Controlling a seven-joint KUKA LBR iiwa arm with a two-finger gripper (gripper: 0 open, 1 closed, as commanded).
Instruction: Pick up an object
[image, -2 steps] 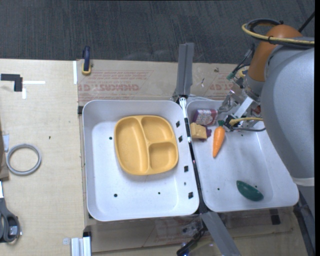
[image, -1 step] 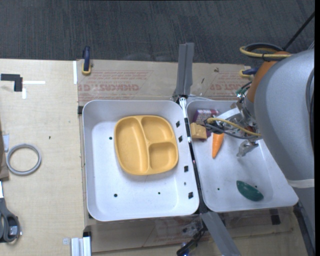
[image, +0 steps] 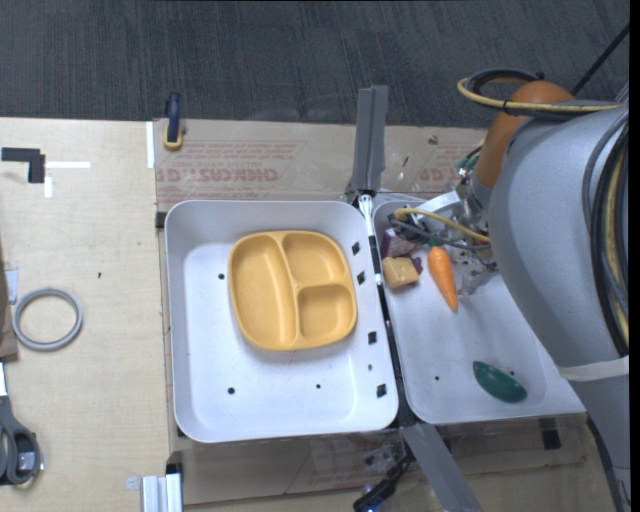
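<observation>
In the right bin (image: 450, 385) an orange carrot (image: 441, 277) lies near the back, tip toward the front. A small tan block (image: 400, 272) sits just left of it, with a dark purple item (image: 405, 241) behind. A dark green flat piece (image: 498, 381) rests near the bin's front right. My gripper (image: 470, 245) hangs low over the back of this bin, just right of the carrot, with yellow cabling around it. The big grey arm (image: 565, 240) hides the bin's right side.
The left bin (image: 200, 390) holds a yellow divided plate (image: 293, 289). A grey divider rail (image: 370, 140) runs between the bins. On the bench at the left lie a grey ring (image: 44, 317) and scissors (image: 17, 450).
</observation>
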